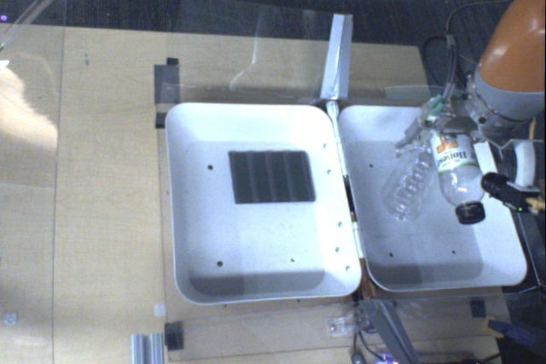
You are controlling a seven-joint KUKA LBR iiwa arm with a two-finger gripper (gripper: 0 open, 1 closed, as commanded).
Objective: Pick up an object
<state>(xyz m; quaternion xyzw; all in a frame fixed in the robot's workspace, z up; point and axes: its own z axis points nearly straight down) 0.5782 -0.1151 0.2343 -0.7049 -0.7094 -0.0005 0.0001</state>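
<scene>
In the right bin (426,264) lie two bottles. A clear crumpled plastic bottle (408,182) rests slanted near the middle. Beside it, to the right, a clear bottle with an orange and white label (455,164) points its black cap (470,212) toward the front. My gripper (443,118) is at the back right of this bin, right over the upper end of the labelled bottle, under the grey wrist and orange band (517,34). Whether it grips that bottle is not clear. A dark grey ridged rectangular pad (271,176) lies flat in the left bin (196,209).
A metal divider post (336,55) stands behind the seam between the bins. Cables and a black connector (510,190) hang by the right bin's right rim. A clear sheet (34,124) covers the bench at the left.
</scene>
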